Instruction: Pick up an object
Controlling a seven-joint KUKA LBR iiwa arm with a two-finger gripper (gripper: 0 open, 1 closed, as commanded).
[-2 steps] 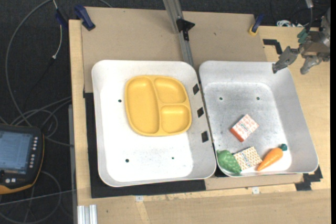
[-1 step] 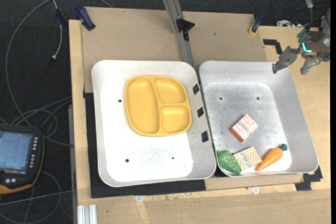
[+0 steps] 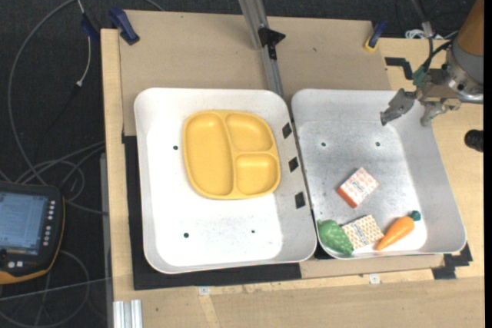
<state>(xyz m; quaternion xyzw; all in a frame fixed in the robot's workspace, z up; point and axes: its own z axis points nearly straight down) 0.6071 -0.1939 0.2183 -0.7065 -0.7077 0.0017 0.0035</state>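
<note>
End effector (image 3: 413,108) above the right bin's (image 3: 338,119) far edge, fingers spread and holding nothing.
The carrot (image 3: 396,232), green vegetable (image 3: 335,236) and two small boxes lie near that bin's front edge; a yellow tray (image 3: 231,154) fills the left bin (image 3: 154,188).

bench (image 3: 207,50) — two white bins (image 3: 161,226)

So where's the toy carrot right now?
The toy carrot lies in the right bin, at its near right corner, just right of the patterned packet and the green vegetable.
</note>
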